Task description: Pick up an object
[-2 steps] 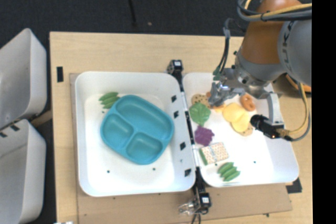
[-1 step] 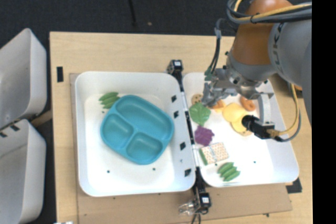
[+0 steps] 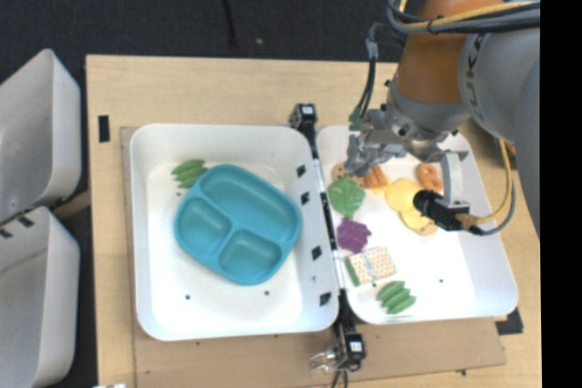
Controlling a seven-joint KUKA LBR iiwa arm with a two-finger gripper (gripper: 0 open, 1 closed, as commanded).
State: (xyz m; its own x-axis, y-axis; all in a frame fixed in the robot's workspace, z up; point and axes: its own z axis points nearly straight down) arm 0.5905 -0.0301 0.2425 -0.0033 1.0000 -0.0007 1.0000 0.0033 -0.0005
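We see a wooden counter (image 3: 109, 95) bearing two white bins (image 3: 145, 286), side by side, and white chairs (image 3: 32, 132) at its left.

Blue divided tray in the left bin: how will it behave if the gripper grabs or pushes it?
The blue divided tray looks like rigid moulded plastic, so probably stiff and light. It lies flat and wide in the left bin, so it likely slides rather than tips. Its smooth raised rim and dividers are probably the only pinchable parts, possibly slippery.
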